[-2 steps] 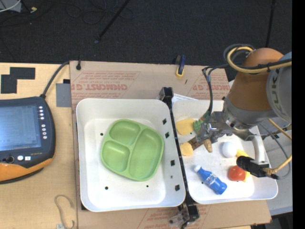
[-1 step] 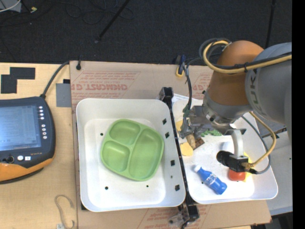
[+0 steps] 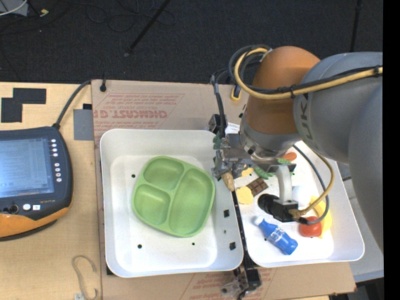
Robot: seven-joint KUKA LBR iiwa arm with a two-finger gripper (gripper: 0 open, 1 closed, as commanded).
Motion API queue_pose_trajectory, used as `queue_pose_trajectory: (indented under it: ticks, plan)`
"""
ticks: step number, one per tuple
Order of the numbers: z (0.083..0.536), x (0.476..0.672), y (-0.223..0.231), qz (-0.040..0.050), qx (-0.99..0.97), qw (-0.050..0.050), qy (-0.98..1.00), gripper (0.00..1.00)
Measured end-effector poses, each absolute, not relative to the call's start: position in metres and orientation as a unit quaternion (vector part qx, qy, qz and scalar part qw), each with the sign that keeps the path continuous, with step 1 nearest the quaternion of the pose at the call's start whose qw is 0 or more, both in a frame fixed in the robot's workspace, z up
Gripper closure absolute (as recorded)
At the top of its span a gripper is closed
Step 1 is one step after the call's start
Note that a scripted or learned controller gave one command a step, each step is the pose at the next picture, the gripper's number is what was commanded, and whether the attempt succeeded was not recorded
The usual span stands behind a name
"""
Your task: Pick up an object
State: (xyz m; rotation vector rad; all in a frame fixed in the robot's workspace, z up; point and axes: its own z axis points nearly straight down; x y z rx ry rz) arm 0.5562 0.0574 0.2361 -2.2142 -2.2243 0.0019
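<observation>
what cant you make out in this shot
- Gripper, camera view: the arm's bulk hides the fingers, so open or shut is unclear.
- Right bin: its upper part is covered by the arm.
- Small items under the wrist (yellow piece, brown piece): too small to identify.
- Handheld screen: cut off by the left edge, text unreadable.

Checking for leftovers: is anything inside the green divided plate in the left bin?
The green plate shows three bare compartments, nothing in them. What lies under it on the left bin floor is covered.
</observation>
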Motion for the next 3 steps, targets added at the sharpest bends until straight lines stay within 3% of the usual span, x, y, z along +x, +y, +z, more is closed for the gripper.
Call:
queue_pose_trajectory:
  ticks: [1,2,3]
  plan:
    - [0.216,0.549,0.107,0.0024,-0.706,0.002,-0.708,1.0]
    - [0.232,0.545,0.102,0.0012,-0.707,0.001,-0.707,1.0]
    - [0.231,0.557,0.113,0.0012,-0.707,0.001,-0.707,1.0]
